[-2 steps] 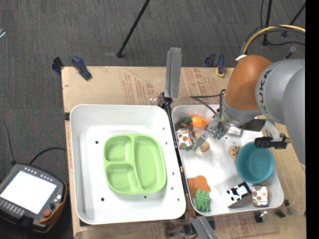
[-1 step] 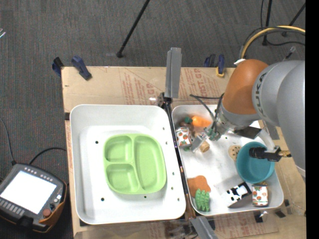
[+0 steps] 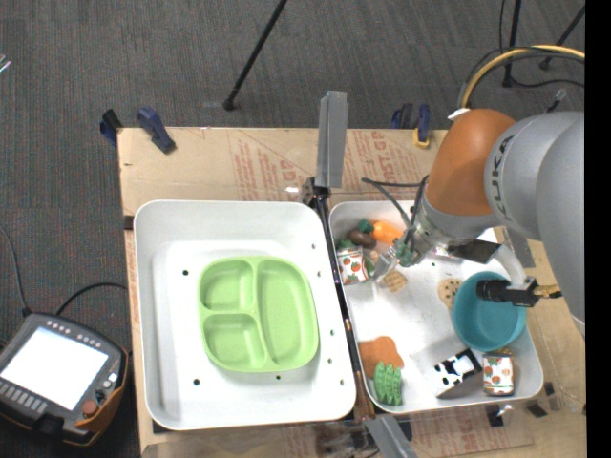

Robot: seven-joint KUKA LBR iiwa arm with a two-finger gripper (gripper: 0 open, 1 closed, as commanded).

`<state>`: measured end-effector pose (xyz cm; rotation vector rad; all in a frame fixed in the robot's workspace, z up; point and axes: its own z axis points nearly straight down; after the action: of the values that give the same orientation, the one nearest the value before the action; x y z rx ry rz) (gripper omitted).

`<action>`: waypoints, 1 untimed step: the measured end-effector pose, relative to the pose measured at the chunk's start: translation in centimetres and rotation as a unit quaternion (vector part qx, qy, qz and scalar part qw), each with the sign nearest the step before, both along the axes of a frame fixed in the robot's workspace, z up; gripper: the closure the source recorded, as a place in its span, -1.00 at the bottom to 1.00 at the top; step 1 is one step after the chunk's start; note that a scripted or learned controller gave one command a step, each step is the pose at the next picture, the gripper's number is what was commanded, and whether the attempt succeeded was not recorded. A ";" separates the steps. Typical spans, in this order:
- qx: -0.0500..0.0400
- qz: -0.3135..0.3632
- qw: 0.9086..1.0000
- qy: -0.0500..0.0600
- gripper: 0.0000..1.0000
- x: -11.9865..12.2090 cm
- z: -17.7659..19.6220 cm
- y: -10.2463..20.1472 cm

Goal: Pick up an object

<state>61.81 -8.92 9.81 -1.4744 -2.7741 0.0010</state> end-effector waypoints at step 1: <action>-0.007 -0.003 1.000 -0.004 -1.00 0.1 0.4 -0.9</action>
<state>61.93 -9.83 10.18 -1.4897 -2.7820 0.0154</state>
